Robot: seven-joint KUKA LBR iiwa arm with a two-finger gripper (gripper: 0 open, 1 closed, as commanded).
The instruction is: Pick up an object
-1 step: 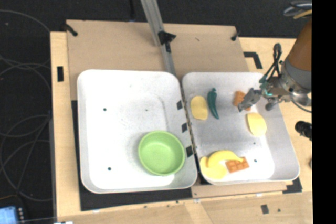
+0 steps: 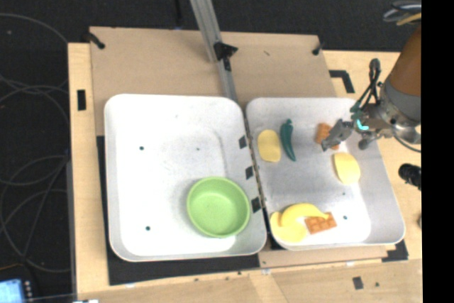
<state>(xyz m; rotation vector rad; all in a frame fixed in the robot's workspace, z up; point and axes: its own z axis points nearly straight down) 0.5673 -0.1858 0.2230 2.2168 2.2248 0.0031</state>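
Arm is reaching in from the right, over the right shallow white plastic bin [image 2: 376, 223]. The pincer [image 2: 346, 136] is hovering at that bin's upper right area, dark fingers [image 2: 332, 141] spread apart, nothing between them.

Using the right bin as landmark:
- Small orange chunk [image 2: 323, 131] is lying in its upper middle, just left of the pincer fingers, close to touching; can't tell if there's contact.
- Pale yellow rounded piece [image 2: 346, 168] is sitting toward its right side, just below the pincer, apart from it.
- Dark green pepper-shaped item [image 2: 287, 139] is lying in its upper left part, long axis running roughly top to bottom.
- Pale yellow oval piece [image 2: 269, 145] is sitting just left of the pepper, near the bin's left wall, edges nearly touching the pepper.
- Bright yellow curved object [image 2: 294, 218] is resting at its bottom edge, with an orange waffle-textured block [image 2: 320, 224] lying against its right side.

Left shallow white plastic bin [image 2: 142, 124] is sitting flush against the right bin's left wall. A light green round plastic bowl [image 2: 218, 206] is standing upright in its lower right corner, next to the divide.

Both bins are resting on the tan wooden surface [image 2: 284, 60]. A grey metal pole [image 2: 202, 3] is slanting up from behind the right bin's upper left corner.
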